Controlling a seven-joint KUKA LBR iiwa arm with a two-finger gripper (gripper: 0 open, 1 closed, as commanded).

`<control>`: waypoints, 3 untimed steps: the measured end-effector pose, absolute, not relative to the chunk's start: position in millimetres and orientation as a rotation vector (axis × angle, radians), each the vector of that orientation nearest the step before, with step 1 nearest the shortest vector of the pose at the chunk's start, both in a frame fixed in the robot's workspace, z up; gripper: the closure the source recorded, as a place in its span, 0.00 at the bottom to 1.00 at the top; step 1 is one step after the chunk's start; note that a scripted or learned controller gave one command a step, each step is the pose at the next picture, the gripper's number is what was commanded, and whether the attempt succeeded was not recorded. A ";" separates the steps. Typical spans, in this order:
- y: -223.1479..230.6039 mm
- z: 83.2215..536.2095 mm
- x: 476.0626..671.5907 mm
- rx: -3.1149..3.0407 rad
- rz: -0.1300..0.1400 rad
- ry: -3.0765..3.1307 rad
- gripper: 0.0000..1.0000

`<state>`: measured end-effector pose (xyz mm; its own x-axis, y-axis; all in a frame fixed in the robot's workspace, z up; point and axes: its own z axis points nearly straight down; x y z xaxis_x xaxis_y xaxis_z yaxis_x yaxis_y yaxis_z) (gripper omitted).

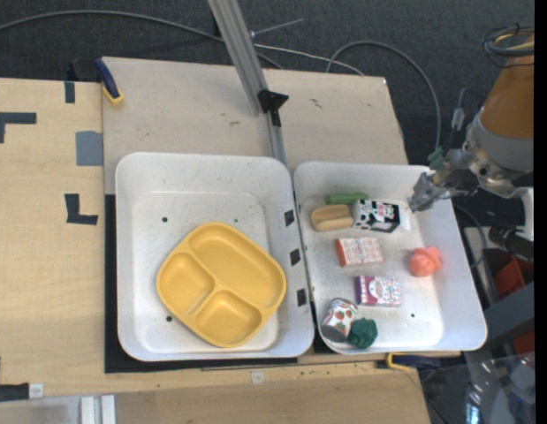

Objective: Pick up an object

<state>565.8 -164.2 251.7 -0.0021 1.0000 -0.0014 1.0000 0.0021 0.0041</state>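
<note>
1. The grey two-finger gripper [423,193] hangs over the upper right corner of the right shallow white bin [459,321]; whether it is spread or closed I cannot tell.
2. Just beside its tip, toward the left, lies the black-and-white cow-print carton [377,215] — the likeliest target, nothing gripped yet.
3. Risk: the carton touches the tan bread-roll toy [330,217] and sits near the green pod [345,199] — a descent could nudge them or catch two.
4. The yellow divided plastic tray [220,283] in the left bin sits well apart.
</note>
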 end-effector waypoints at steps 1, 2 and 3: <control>-116.0 238.9 563.5 2.217 -0.001 2.229 1.00; -60.6 226.0 559.0 2.217 -0.001 2.230 1.00; -1.2 218.2 558.4 2.216 -0.001 2.232 1.00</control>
<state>558.4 -1.2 218.2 -0.0072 1.0000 0.0019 1.0000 0.0073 -0.0031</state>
